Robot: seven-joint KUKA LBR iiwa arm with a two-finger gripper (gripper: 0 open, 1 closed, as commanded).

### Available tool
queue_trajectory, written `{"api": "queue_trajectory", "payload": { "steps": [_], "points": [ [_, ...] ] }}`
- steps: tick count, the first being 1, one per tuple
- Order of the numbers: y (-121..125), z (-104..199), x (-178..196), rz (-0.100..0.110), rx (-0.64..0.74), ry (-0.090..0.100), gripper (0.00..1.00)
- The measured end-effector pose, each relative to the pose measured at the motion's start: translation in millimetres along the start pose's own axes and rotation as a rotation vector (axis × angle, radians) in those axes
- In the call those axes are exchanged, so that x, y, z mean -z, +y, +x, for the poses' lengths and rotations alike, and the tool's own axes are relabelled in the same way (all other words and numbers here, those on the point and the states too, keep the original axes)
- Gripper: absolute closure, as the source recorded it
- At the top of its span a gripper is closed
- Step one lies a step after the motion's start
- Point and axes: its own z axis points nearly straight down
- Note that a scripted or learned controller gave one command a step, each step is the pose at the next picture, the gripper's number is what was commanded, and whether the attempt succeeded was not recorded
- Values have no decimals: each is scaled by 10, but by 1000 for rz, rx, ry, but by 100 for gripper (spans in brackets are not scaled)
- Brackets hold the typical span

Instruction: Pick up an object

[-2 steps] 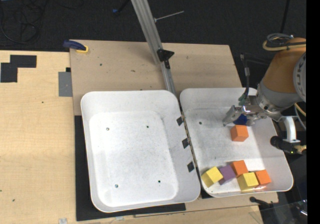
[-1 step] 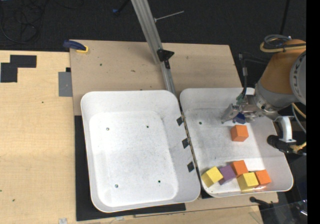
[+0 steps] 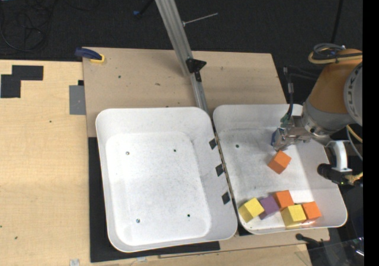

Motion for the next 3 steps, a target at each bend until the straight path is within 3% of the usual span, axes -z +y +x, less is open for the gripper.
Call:
{"api": "queue_trajectory", "payload": {
  "steps": [2,3],
  "points": [
    [-43,-85,1136,-6,9,-2,100],
    [-118,358,1055,2,10,3,100]
  ]
}}
